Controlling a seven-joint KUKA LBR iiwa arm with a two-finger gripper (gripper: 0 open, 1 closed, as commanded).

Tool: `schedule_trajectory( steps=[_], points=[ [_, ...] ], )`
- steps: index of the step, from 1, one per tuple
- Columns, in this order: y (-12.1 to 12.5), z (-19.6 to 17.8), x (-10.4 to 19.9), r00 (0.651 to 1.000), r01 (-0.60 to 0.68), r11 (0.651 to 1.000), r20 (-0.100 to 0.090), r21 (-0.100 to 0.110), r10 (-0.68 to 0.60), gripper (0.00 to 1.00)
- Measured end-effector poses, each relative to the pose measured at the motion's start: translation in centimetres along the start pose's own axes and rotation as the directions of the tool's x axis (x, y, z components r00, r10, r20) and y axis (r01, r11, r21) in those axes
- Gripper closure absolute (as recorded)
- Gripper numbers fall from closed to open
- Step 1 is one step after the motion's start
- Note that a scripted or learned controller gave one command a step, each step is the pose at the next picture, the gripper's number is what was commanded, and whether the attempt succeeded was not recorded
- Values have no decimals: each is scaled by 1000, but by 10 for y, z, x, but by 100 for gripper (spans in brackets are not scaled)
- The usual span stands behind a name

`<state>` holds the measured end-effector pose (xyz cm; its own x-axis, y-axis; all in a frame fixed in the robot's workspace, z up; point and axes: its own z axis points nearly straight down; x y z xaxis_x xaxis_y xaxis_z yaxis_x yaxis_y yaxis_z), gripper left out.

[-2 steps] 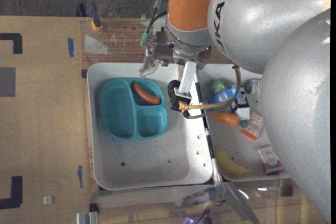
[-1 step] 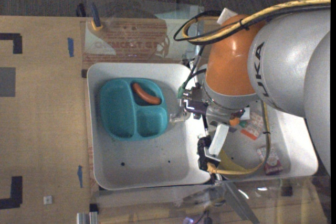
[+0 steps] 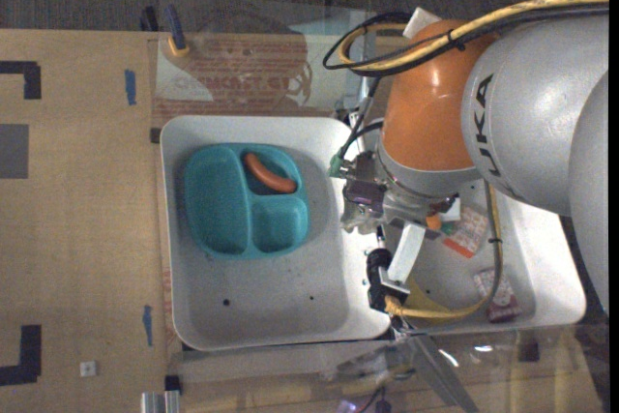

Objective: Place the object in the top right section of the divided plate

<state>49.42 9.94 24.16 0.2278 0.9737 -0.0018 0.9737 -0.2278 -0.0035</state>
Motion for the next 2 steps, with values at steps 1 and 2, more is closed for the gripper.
schedule_trajectory(
  steps=[1, 2],
  points=[
    [0, 0, 0, 1000, 0, 1000, 0, 0, 0, 0],
    [14, -39, -14, 990, 141, 990, -1, -4, -141, 0]
  ],
)
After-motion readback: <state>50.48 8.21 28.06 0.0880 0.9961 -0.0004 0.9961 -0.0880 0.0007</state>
